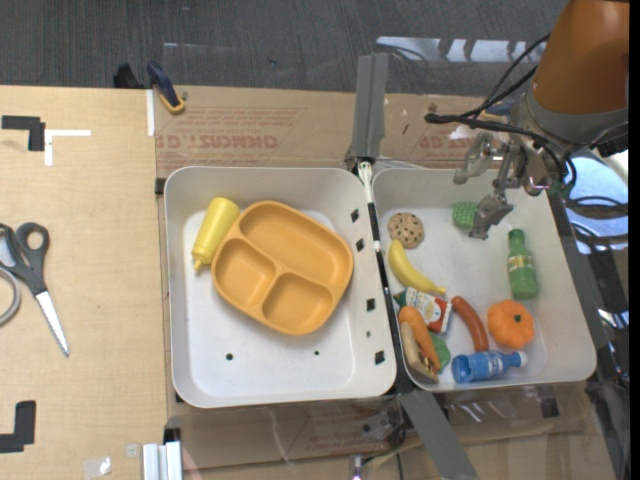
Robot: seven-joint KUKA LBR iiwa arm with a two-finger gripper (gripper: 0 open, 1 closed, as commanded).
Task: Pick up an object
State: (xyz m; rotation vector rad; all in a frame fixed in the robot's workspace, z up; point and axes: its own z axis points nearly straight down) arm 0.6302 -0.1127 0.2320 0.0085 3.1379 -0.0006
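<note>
My gripper hangs over the back of the right bin, open, with nothing between its fingers. A small green leafy toy lies just beside the lower fingertip, at its left. Further objects in this bin are a cookie, a banana, a green bottle, an orange pumpkin, a red sausage, a carrot and a blue bottle.
The left bin holds an orange compartment plate and a yellow bottle. Scissors lie on the bench at far left. A raised divider separates the two bins. Cables hang near the arm at the right.
</note>
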